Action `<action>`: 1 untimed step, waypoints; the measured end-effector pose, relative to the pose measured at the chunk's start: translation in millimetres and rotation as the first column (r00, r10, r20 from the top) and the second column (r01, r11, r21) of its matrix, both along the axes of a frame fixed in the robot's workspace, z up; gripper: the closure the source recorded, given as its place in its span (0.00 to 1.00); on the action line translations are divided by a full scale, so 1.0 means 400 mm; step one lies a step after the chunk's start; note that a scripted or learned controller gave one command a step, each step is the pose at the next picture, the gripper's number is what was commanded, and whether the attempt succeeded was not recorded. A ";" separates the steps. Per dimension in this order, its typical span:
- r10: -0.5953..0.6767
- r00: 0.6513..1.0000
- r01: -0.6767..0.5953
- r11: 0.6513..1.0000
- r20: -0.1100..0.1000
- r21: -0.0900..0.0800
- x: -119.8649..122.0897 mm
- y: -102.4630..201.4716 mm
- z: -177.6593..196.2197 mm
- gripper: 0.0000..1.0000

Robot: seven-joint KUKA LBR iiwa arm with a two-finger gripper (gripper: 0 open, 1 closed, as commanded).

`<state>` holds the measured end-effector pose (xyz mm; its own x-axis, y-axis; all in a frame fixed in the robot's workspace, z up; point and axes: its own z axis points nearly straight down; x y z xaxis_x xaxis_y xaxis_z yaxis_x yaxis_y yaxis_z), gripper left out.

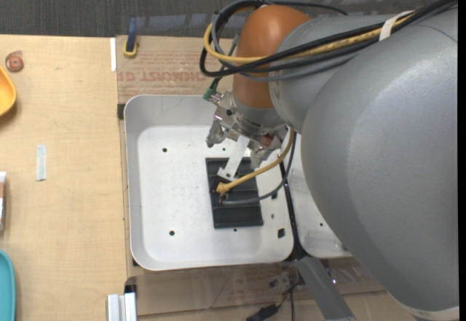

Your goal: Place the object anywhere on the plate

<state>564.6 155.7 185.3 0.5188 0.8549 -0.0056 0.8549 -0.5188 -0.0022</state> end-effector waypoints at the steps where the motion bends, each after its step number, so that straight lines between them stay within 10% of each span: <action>1: 0.402 0.916 -0.402 0.916 0.001 0.002 0.082 0.119 -0.072 0.00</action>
